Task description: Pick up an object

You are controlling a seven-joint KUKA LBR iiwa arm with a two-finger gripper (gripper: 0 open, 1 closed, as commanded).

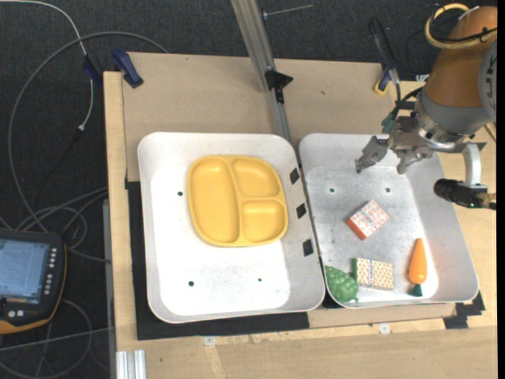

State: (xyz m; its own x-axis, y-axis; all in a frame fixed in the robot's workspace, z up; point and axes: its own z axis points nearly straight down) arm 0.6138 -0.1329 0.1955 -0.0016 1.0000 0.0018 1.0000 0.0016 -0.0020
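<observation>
The right bin (339,172) holds a small red and white box (368,219) near its middle. Along its front edge lie a patterned yellow box (374,273), an orange carrot (417,263) and a green leafy toy (342,284). My gripper (388,158) hangs over the far part of this bin, above and behind the red and white box. Its two grey fingers (369,155) are spread apart with nothing between them.
The left bin (166,212) carries a yellow divided tray (236,200) with three compartments. A metal pole (256,38) slants down to the gap between the bins. Black clips (301,209) sit along that gap. A black cylinder (459,192) juts over the right bin's right rim.
</observation>
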